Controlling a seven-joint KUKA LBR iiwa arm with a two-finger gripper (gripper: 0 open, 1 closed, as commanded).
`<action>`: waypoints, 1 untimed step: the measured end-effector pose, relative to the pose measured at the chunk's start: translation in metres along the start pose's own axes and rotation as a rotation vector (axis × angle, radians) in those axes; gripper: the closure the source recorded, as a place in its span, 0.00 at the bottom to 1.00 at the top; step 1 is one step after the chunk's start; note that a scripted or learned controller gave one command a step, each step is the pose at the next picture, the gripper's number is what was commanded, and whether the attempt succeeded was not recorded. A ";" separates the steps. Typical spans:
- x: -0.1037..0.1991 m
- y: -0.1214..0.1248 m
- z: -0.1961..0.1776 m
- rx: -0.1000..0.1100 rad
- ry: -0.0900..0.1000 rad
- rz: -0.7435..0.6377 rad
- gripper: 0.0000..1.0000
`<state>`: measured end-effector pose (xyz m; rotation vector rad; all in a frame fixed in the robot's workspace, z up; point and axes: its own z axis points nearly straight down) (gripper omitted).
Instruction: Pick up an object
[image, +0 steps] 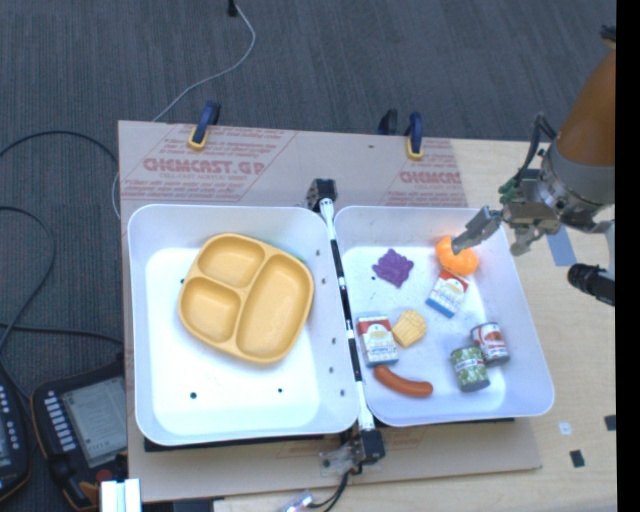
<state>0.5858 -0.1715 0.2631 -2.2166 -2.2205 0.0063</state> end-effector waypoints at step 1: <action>0.012 0.021 0.136 0.003 0.001 0.000 0.00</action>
